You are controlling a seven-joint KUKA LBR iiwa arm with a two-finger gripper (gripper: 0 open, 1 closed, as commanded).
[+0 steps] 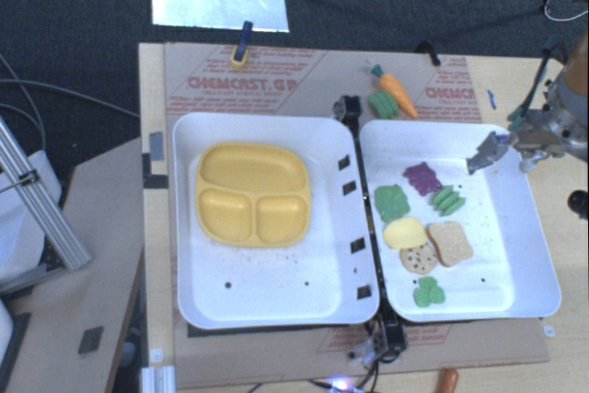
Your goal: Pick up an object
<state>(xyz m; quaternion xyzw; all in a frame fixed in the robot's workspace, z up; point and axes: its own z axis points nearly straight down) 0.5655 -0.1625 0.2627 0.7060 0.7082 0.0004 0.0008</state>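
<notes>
Approach is the step I judge in hand: the gripper (485,154) hangs at the frame's right, over the right bin (529,225), fingers apart, pinching nothing. Candidates lie centre-right below it: one purple piece (422,177), one pea pod (448,199), one leafy green (391,201), one yellow piece (404,233), one bread slice (450,244), one cookie (419,259), one small green piece (428,293). The left bin (193,290) holds one yellow tray (252,195). Next I'd descend and close on one.
</notes>
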